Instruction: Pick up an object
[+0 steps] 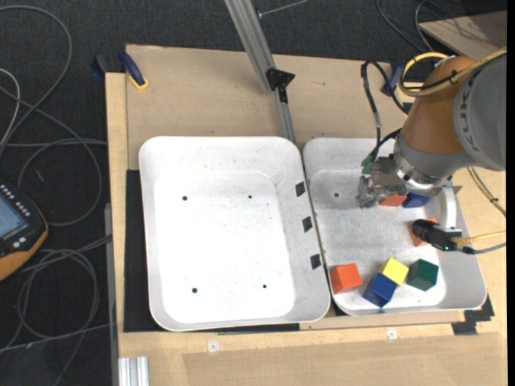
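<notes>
Gripper point(368, 195) low in the right bin point(342, 175), over its upper middle floor; whether it is released or clenched I cannot tell from this slant, and nothing shows between its tips.

Desk point(201, 87): pale wood, carries both white bins side by side. A metal pole point(253, 43) crosses it at a slant, ending near the seam between the bins.

Left bin point(217, 240): the larger expanse of white, speckled floor, a few dark dots.

My arm point(451, 119): grey with the orange band, comes in from the right and bends down over the right bin's upper right part.

Right bin contents, all along the near edge, well apart from the gripper:
- green block point(422, 274), nearest the right corner.
- orange block point(347, 277), left of the others, close to the bin's left wall.
- blue block point(379, 289), lowest of the group, touching or just beside the yellow one.
- yellow block point(395, 269), between blue and green.

Small red and blue pieces point(402, 202) show just right of the gripper, partly hidden by my wrist; cannot tell what they are.

Off the desk at left: a handheld device point(16, 223) and loose cables point(48, 159) on dark floor.
</notes>
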Controlling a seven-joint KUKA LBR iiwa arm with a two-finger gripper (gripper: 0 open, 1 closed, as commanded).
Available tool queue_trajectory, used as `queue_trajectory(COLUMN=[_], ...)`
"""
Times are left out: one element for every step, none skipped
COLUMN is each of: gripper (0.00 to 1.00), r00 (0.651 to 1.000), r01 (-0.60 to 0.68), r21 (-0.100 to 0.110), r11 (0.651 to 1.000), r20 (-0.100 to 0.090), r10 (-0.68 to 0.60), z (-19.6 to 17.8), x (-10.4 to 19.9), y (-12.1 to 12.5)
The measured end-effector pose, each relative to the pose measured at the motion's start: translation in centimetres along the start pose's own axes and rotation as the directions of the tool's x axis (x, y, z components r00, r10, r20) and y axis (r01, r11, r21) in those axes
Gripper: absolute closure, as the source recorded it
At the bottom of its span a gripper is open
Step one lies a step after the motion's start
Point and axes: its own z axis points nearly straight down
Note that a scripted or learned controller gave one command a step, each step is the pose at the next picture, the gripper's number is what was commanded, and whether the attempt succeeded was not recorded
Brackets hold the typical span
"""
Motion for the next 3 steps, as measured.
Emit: queue_trajectory(gripper=[1.0,1.0,1.0], r00=[1.0,1.0,1.0], r01=[0.002,0.001,0.002], r21=[-0.007,-0.007,-0.005], r11=[1.0,1.0,1.0], r20=[0.003,0.003,0.003], r10=[-0.002,-0.001,-0.002], z=[-6.4,-12.4,-16.9], x=[-0.2,-1.1,-1.1], y=[0.5,0.6,0.8])
